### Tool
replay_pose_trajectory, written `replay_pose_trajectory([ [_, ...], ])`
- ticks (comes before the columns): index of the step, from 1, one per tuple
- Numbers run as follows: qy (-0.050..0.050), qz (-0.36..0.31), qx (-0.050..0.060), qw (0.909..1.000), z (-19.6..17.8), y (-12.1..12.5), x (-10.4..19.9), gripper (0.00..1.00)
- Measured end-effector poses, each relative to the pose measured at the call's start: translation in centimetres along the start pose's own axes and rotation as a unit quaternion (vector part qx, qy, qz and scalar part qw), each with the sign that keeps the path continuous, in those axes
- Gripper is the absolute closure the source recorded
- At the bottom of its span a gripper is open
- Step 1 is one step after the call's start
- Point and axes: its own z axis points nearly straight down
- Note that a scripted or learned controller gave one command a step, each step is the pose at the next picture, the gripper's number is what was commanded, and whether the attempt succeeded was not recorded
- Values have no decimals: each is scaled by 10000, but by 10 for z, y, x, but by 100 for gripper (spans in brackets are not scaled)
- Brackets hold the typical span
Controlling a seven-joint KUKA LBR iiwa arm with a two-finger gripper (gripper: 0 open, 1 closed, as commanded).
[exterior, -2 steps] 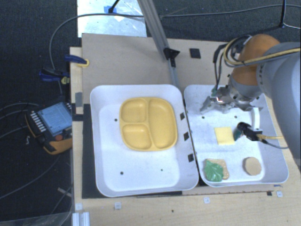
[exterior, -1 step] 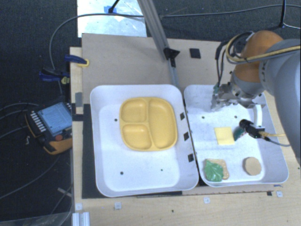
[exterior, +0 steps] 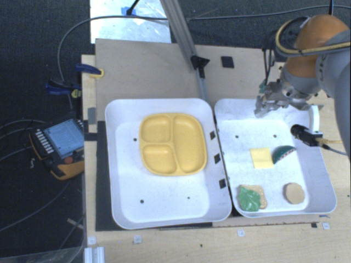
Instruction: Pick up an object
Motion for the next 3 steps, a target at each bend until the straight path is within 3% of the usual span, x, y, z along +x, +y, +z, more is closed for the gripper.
replay_pose_trajectory([
  [1, 1, -6, 7, 10000, -52, 2, 0, 100],
  [2, 20, -27, 31, 10000, -66, -14, 53, 100],
  [3, 19, -25, 47, 10000, -57, -25, 104, 100],
])
